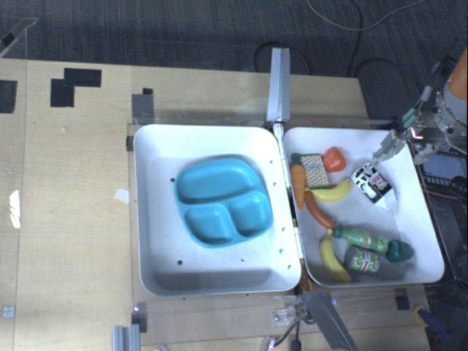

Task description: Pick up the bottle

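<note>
Camera view: green bottle [363,239] lies sideways, label showing.

No legible text, brand or number anywhere. Just below the gripper [386,148], black-and-white markings on a small box [371,182]; farther below, a printed label on the green bottle [363,240], too small to read.

The arm [455,97] is grey with an orange band, a small red light glowing just above its slim grey gripper [385,149].
</note>
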You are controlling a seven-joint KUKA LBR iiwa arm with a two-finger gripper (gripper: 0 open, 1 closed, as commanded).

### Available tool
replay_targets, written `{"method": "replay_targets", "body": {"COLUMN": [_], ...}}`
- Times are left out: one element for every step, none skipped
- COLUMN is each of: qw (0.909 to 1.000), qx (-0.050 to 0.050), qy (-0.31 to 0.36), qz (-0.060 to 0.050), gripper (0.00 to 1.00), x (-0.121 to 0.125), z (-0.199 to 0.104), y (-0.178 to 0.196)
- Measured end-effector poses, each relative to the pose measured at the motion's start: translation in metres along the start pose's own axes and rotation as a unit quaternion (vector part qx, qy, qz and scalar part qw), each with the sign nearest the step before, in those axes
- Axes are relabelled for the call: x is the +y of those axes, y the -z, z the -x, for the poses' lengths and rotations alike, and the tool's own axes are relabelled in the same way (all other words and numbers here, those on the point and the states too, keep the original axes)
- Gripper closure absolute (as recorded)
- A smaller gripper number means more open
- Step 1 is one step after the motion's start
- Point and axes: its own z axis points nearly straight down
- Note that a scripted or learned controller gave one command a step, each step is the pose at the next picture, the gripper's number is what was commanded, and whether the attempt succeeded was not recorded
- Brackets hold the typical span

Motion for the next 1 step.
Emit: {"method": "replay_targets", "body": {"qw": [0.9956], "qx": [-0.001], "qy": [-0.093], "qz": [0.004], "gripper": [0.00], "x": [0.0278], "z": [0.0291], "y": [0.0227]}}
